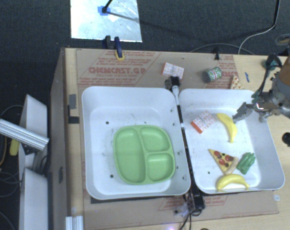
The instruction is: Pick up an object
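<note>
My pincer (244, 112) hangs over the top right part of the right bin (272, 150). I cannot tell its state, and I see nothing in it.

The thing nearest to me is a banana (228, 126). It lies just beside my pincer, to the left and a little toward the front. Its long side runs from the back of the bin toward the front, with a small bend, so I think I should grab it across its thin middle.

A red and white packet (203, 122) lies left of the banana. I cannot read it. The brown sheet on the desk (135, 67) has red letters that look like "CHEMCAST GP".
</note>
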`<state>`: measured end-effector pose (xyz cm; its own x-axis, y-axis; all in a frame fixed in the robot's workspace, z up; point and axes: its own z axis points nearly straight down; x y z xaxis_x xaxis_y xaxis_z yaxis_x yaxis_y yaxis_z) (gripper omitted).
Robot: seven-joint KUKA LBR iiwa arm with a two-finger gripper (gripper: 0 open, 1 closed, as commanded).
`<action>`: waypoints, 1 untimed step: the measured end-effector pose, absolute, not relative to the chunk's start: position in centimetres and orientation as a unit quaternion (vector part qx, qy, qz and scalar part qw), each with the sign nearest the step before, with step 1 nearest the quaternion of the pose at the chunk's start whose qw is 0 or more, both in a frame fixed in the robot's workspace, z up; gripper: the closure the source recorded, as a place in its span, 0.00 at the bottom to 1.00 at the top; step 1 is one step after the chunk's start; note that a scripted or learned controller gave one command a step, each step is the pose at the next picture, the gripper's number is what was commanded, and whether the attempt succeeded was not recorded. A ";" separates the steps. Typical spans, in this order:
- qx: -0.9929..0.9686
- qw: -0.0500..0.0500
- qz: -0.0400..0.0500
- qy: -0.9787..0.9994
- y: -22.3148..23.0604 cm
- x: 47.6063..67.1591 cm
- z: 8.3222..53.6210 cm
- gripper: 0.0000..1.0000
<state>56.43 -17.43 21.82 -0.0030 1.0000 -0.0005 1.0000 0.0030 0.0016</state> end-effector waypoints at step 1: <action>0.705 0.000 0.000 0.709 -17.9 60.8 8.8 0.00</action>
<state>60.78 -17.90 8.78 -0.0046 1.0000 0.0002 1.0000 0.0046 -0.0012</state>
